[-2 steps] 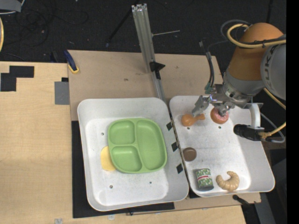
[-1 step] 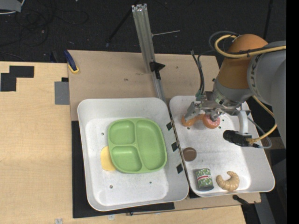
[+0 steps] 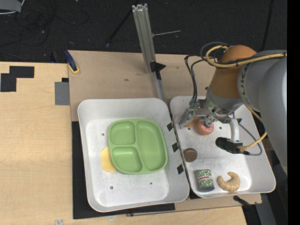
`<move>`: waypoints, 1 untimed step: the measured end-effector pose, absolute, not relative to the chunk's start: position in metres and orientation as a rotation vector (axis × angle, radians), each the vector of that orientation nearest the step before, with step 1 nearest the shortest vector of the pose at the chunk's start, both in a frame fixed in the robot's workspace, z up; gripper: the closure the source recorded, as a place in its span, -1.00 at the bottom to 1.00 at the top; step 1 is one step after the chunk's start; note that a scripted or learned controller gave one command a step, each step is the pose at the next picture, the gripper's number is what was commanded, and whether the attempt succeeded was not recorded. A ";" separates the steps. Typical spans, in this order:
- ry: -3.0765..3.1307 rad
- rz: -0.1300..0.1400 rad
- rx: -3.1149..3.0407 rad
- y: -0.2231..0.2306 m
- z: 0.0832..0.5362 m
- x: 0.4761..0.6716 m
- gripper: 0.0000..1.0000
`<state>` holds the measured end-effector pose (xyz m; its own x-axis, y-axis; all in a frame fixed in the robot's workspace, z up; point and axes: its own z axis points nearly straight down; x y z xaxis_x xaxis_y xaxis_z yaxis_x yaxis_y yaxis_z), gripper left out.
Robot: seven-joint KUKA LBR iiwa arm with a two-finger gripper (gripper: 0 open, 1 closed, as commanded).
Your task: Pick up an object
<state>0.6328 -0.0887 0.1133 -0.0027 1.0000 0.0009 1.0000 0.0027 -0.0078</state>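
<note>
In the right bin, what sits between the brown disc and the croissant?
The camera view shows the small green-labelled can roughly between the brown disc and the croissant, beside the croissant; otherwise bare white bin floor.

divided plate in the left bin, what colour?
Light green. The divided plate shows clearly in the camera view, lying in the left bin.

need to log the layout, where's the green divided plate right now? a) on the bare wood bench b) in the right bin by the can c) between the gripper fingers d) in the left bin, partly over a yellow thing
d: the green divided plate lies in the left bin, its left edge overlapping a yellow object.
</note>
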 end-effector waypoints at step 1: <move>-2.218 0.006 -2.219 -0.090 0.126 0.633 1.00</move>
<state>0.6332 -0.0905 0.1257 0.0006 1.0000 0.0000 1.0000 -0.0006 -0.0054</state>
